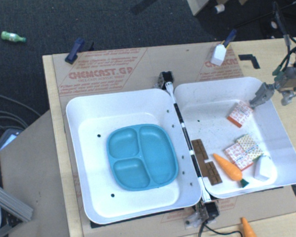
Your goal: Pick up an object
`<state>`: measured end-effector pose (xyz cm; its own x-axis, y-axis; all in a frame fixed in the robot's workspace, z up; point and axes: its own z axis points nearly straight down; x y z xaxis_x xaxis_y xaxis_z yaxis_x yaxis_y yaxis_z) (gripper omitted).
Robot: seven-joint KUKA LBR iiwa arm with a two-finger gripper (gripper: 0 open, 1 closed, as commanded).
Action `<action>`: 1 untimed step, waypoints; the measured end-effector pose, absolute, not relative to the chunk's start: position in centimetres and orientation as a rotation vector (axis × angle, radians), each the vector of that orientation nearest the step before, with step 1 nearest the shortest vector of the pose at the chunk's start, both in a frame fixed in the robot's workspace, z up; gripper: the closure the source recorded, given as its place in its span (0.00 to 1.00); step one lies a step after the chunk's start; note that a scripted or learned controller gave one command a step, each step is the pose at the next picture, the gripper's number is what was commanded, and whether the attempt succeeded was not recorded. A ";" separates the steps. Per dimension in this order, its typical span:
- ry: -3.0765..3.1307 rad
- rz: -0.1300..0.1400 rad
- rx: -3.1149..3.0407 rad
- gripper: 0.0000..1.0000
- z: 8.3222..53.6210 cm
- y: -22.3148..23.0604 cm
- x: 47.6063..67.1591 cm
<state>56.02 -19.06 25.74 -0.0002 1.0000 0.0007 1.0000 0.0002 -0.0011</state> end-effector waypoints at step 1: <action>-2.220 0.002 -2.218 0.00 11.3 -17.8 58.9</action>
